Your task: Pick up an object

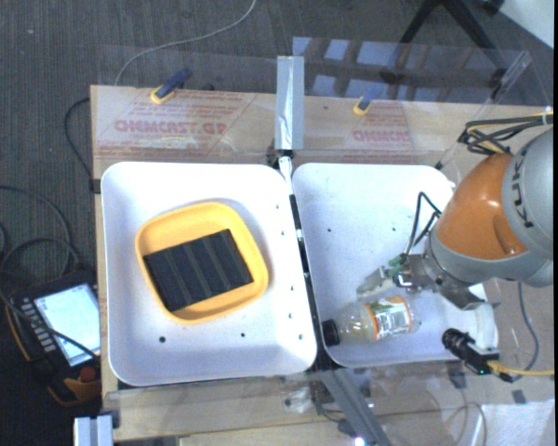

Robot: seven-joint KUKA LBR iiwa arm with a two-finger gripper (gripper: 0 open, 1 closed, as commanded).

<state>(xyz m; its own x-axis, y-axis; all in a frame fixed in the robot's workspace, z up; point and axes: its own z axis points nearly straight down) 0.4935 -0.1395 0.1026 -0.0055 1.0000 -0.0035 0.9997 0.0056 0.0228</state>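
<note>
The counter carries 2 shallow white bins side by side. The left bin fills the middle left of the frame and holds a yellow dish with rounded corners, lying a little askew. Inside that dish rests a black ribbed pad, covering most of its floor and tilted the same way.

The right bin sits in the middle right of the frame, its left wall touching the other bin's right wall. Near its lower edge lies a clear bottle on its side, with a dark cap pointing toward the lower left corner of that bin and an orange and white label around its body.

The arm comes in from the right edge, its orange band showing above the wrist. The pincer hangs low over the lower right part of the right bin, just above the bottle in the frame and very near it. Whether it is released or clenched I cannot tell, and nothing is seen gripped in it. Black cables loop near the upper right.
</note>
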